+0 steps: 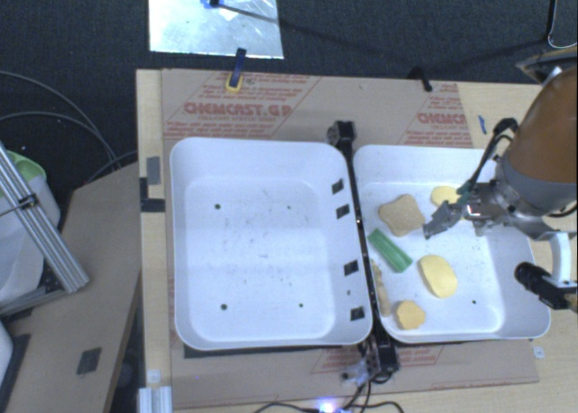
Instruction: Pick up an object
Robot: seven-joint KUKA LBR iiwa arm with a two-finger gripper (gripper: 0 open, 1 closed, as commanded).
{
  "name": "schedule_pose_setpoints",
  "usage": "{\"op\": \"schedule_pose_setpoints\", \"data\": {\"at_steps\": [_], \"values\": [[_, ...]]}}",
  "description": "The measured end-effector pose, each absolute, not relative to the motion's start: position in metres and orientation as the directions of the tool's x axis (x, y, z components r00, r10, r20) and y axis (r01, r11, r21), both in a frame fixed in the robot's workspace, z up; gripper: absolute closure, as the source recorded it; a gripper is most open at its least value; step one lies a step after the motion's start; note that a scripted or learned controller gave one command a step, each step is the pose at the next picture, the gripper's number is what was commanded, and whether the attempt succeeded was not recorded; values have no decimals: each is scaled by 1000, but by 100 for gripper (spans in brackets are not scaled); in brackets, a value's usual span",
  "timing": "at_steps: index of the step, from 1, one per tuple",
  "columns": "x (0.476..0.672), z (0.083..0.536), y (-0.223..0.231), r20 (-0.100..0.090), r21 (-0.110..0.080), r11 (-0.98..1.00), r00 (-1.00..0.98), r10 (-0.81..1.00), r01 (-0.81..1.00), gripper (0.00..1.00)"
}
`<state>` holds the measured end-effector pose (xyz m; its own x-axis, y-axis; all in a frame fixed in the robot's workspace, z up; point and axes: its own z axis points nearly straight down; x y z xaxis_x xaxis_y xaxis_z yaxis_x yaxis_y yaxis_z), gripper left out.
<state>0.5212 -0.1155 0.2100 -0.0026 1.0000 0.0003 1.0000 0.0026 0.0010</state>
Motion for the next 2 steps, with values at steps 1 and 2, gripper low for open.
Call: {"op": "schedule_pose_setpoints", "data": {"at_steps": [1, 2], "values": [[482, 96, -142, 2, -11, -3, 3, 1000, 1000, 0], [501, 84, -139, 0, 3, 4, -4, 1000, 1000, 0]]}}
